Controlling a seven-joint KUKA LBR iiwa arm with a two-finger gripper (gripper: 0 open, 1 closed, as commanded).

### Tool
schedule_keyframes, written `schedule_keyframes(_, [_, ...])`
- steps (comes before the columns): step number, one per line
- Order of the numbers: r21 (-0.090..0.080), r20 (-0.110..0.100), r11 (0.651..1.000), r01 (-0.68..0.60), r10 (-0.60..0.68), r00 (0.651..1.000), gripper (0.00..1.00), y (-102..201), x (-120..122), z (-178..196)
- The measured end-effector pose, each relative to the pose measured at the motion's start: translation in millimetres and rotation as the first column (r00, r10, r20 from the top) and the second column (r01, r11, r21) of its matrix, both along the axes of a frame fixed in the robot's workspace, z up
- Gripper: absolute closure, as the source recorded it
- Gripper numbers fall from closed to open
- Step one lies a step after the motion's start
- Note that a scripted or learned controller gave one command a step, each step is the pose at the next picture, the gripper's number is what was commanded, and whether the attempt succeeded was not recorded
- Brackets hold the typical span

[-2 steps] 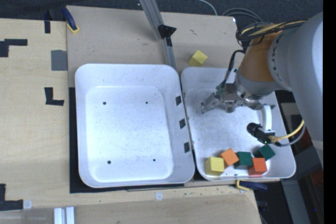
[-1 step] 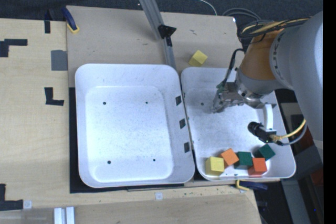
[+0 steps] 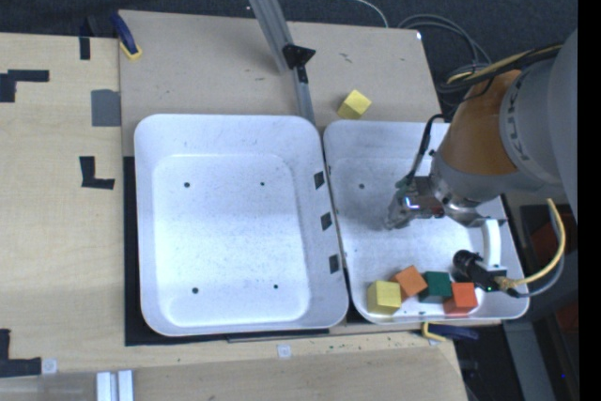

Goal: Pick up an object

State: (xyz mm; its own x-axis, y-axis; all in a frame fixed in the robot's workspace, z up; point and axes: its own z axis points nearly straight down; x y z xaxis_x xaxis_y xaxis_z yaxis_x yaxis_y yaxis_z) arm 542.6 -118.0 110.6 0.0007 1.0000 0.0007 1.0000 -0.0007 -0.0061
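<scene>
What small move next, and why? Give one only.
Probably shift the gripper toward the near edge of the right bin: it sits over bare floor, while the yellow block, orange block, green block and red-orange block cluster there.

Reaching in from the right, grey arm bending down and leftward, orange band showing just above the wrist. Hand pointing down and to the left, hanging low at the end of the wrist, its small metal tip blurring too much for reading.
</scene>
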Motion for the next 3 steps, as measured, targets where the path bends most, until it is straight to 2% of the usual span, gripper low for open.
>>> schedule_keyframes(1, [0.002, 0.012, 1.0, -0.008, 0.008, 1.0, 1.0, 70, -4, 85])
schedule_keyframes(2, [0.001, 0.004, 1.0, -0.007, 0.007, 1.0, 1.0, 112, 3, 81])
schedule_keyframes(3, [0.001, 0.009, 1.0, -0.009, 0.009, 1.0, 1.0, 172, 73, 81])
